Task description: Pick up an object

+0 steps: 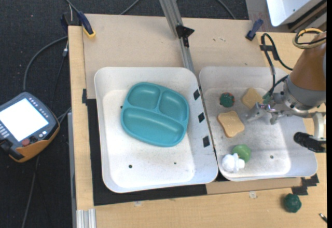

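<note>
A teal divided plate (155,114) lies in the left bin (111,170); the end effector (259,112) hovers over the right bin (290,164), near tan pieces (231,123).

At three o'clock, the arm (311,74) is running off the picture's edge. The pincer (258,112) is too small and blurred for judging its grip. The tan block (251,97) is lying partly hidden behind it.

A teal divided plate (154,114) lies in the left bin (111,170). Off the bench to the left, a teach pendant (25,125) with a lit screen sits on dark carpet (36,40), cables (41,61) trailing around it.
</note>
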Controlling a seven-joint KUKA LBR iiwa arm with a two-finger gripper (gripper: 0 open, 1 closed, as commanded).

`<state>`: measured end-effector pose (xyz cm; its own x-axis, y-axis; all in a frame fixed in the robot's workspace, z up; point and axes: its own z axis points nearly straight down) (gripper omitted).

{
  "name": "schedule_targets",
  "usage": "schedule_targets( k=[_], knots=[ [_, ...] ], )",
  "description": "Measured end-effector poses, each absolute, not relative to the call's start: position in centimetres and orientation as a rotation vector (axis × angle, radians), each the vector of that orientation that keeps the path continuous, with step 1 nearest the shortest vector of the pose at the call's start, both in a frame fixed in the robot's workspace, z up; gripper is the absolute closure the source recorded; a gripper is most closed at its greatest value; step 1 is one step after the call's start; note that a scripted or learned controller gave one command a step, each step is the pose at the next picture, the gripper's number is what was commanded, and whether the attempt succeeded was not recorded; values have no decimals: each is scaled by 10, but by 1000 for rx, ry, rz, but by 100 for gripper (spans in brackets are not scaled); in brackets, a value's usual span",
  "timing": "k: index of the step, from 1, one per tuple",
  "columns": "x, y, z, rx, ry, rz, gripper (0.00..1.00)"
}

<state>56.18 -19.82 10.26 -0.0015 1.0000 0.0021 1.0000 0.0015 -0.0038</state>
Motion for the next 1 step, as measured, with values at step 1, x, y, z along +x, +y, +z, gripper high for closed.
schedule_targets(
  k=[1],
  knots=[
    [563,-198,86,-2220,-2222,-1,0]
  ],
)
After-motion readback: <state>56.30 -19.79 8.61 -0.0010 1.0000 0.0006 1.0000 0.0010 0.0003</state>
